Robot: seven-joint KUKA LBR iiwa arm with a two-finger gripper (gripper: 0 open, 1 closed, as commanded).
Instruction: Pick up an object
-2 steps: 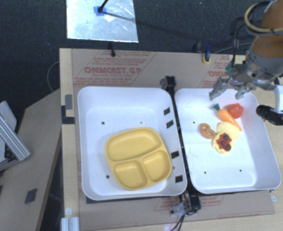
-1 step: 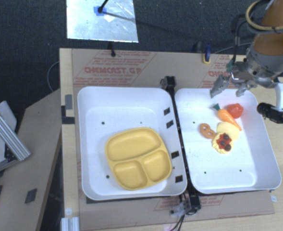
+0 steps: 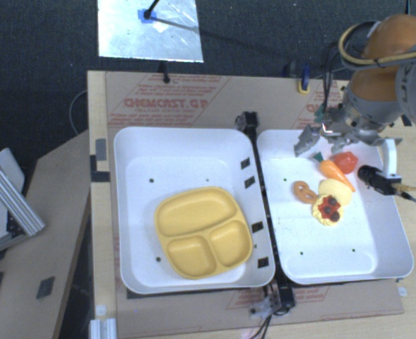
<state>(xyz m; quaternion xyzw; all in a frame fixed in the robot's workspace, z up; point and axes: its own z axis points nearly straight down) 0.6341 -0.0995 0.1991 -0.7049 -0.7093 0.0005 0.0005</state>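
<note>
Several toy foods lie in the right bin [image 3: 377, 260]. They are a red tomato [image 3: 345, 162], an orange carrot [image 3: 335, 172] touching it, a small tan pretzel [image 3: 304, 191] and a yellow slice with red berries [image 3: 330, 209]. My gripper [image 3: 323, 145] hangs over the far part of that bin, just above and left of the tomato and carrot. Its two grey fingers [image 3: 306, 142] are spread apart and open, with nothing between them.
The left bin [image 3: 133, 189] holds a yellow divided tray [image 3: 203, 230]. A black ridge [image 3: 258, 189] joins the two bins. A black fitting with a cable [image 3: 374, 178] sits at the right bin's right wall. The near half of the right bin is bare floor.
</note>
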